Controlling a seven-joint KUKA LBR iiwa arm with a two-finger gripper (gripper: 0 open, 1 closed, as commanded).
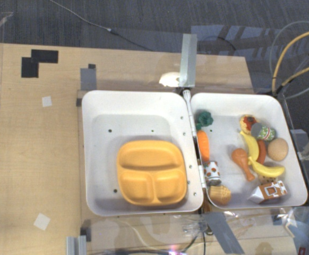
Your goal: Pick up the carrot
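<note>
Carrot [203, 145] lies against right bin's [298, 190] left wall. Likely light, rigid, smooth; grasp mid-body. Pincer state: cannot tell.

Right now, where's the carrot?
In the camera view the carrot lies in the right bin, along its left wall by the divider, green top pointing away from the camera, with a small spotted carton just below it.

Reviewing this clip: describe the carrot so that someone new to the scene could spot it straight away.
Find the right-hand white bin, the one crowded with toy food. The carrot lies along its left wall, next to the divider between the bins, pointing down the image. It is the orange tapered piece with a dark green leafy top, just above a small spotted cup.
</note>
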